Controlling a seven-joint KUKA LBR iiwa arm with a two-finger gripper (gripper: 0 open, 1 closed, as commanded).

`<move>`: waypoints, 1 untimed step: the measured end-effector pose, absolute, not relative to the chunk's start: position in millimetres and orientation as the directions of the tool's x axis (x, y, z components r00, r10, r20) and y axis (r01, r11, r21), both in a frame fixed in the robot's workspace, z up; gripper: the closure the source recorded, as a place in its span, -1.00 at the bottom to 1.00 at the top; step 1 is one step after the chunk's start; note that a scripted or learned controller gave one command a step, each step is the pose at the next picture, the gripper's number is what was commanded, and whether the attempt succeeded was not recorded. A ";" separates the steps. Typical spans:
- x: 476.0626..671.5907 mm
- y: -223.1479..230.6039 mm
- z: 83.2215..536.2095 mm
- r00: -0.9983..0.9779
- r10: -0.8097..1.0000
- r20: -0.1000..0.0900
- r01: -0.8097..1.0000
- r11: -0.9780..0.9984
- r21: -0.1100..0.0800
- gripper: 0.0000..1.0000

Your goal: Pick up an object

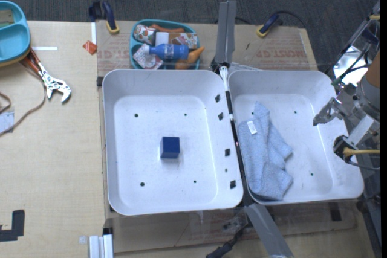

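Observation:
A small blue cube (170, 147) lies near the middle of the left white bin (115, 190). A crumpled light-blue cloth (265, 151) lies in the left half of the right white bin (314, 84). My gripper (330, 132) hangs over the right edge of the right bin, well to the right of the cloth. Its fingers (320, 117) are spread open with nothing between them.
A teal tray (164, 45) of mixed small items sits behind the left bin. A wrench (54, 87) and a blue dish (9, 30) lie on the wooden bench at the left. A grey post (225, 33) stands between the bins at the back.

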State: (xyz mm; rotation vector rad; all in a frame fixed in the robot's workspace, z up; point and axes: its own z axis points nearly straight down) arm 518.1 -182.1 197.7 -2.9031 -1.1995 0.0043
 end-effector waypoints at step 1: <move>543.8 -193.4 220.3 0.787 0.616 -0.003 0.616 -0.787 -0.002 -1.00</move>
